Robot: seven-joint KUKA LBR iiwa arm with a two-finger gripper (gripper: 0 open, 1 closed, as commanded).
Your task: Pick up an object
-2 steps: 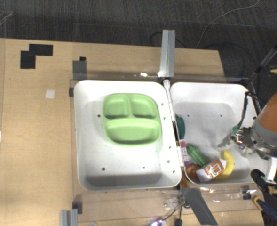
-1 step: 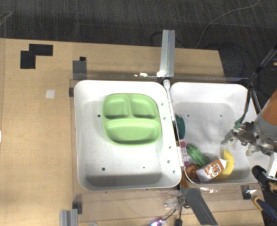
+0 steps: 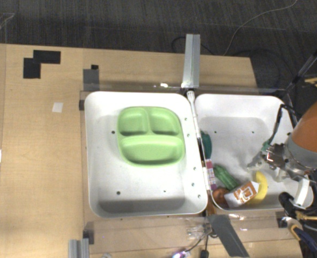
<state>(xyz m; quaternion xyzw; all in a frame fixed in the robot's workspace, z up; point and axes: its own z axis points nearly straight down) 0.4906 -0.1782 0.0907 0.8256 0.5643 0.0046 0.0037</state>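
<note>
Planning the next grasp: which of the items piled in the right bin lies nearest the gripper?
The yellow banana, at the pile's right end, just left of the gripper. The green item and the white-and-orange packet lie farther left.

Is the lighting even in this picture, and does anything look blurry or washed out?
In the camera view, light falls from above: the left bin shows a soft shadow along its near wall, and the green tray casts little. The right bin looks bright, nearly washed out. The arm at the right edge is slightly soft, and the banana and nearby objects are small and hard to read.
</note>
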